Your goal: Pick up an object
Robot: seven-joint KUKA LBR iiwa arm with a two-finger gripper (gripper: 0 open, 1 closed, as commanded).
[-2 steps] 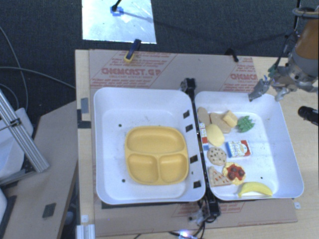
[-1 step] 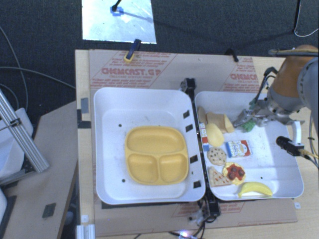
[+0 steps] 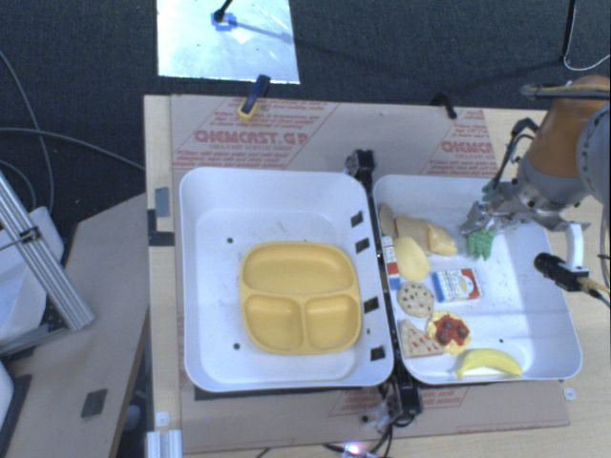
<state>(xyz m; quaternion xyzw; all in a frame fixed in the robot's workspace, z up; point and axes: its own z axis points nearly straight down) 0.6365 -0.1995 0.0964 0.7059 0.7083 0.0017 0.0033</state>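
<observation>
My gripper (image 3: 480, 221) hangs over the back middle of the right bin (image 3: 554, 351), at the end of the grey arm with its orange band. Directly under its tip is a small green toy (image 3: 481, 244); whether the toy touches the gripper or rests on the bin floor I cannot tell. To the left lie pale yellow food pieces (image 3: 410, 257) and a beige chunk (image 3: 441, 241). Nearer the front are a cookie (image 3: 415, 299), a small milk carton (image 3: 454, 284), a toast wedge (image 3: 414, 338), a red-topped piece (image 3: 451, 330) and a banana (image 3: 489, 361).
The left bin (image 3: 210, 218) holds a yellow divided plate (image 3: 301, 294). A black divider (image 3: 374, 256) runs between the bins. A black part of the arm (image 3: 558, 270) juts over the right bin's right side. Cardboard (image 3: 286, 132) lies behind both bins.
</observation>
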